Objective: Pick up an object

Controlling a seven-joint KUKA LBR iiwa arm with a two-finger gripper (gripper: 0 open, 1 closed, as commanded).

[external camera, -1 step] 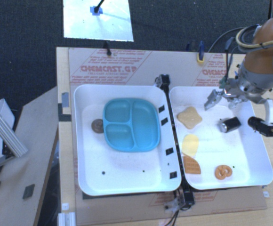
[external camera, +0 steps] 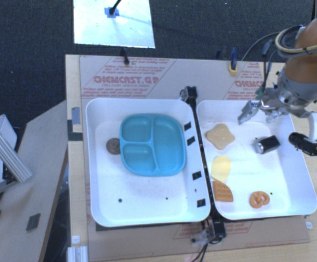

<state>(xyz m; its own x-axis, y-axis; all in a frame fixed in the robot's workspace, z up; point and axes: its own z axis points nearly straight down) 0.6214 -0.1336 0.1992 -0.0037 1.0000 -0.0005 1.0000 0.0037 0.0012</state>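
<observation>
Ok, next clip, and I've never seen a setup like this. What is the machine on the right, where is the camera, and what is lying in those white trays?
One camera looks down at a slant on a bench with two shallow white bins. The grey and orange machine is a robot arm; its gripper hangs over the right bin, with nothing visible between its fingers. In that bin lie a tan bread-shaped toy, a pale yellow piece, a waffle-like piece, an orange pretzel shape and a small black cylinder. The left bin holds a blue divided plate beside a small brown disc.
</observation>
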